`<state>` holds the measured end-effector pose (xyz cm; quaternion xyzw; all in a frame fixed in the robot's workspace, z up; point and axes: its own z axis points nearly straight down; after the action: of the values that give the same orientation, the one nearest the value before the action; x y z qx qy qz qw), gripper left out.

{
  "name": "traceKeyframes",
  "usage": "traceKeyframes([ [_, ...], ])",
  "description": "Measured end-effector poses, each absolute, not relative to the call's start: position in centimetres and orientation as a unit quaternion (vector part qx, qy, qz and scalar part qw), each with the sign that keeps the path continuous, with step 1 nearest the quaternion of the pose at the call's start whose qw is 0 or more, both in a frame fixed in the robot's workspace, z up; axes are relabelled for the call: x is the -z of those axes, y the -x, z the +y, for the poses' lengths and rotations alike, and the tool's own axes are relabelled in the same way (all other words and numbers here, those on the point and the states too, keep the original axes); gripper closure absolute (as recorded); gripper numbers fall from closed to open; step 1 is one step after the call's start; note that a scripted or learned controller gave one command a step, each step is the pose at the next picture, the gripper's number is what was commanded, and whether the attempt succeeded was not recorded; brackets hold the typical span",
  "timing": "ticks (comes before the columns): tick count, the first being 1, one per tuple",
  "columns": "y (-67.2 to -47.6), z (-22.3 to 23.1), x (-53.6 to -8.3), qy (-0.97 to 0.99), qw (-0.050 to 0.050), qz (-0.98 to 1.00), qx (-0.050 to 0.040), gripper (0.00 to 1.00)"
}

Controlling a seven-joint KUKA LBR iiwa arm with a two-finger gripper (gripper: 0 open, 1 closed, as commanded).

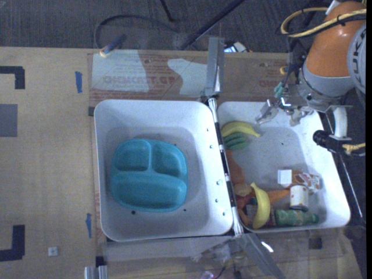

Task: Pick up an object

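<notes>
Gripper [282,110] of mine hung over the far edge of the right bin [331,156], its fingers spread apart and nothing between them. Going left to right: the left bin [107,118] carried a teal divided tray [149,174] at its middle, flat and wide, which I judged a poor thing for two fingers. Against the right bin's left wall, near its far corner, lay a yellow banana [239,131], the nearest thing to me; its long axis ran across the bin, from the wall toward the bin's middle, curving slightly. A second banana [261,205] lay along the near edge amid a heap with a green bottle [296,217] and small boxes [285,176]. My worry was closing along the banana's length, or catching the bin wall beside it, and coming up with nothing.
</notes>
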<state>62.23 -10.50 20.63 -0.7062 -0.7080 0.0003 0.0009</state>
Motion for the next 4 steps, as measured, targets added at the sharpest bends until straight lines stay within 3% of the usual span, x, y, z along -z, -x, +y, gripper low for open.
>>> traceKeyframes([
  [1, -60.4, -11.8, -11.0, 0.727, 0.001, -0.687, -0.0007, 0.00],
  [2, -49.7, -15.8, -8.6, 0.774, -0.001, -0.633, 0.0003, 0.00],
  [3, -49.9, -15.8, -9.7, 0.774, -0.003, -0.633, 0.0022, 1.00],
  [4, -51.1, -7.8, -20.7, 0.778, 0.000, -0.628, -0.0002, 1.00],
])
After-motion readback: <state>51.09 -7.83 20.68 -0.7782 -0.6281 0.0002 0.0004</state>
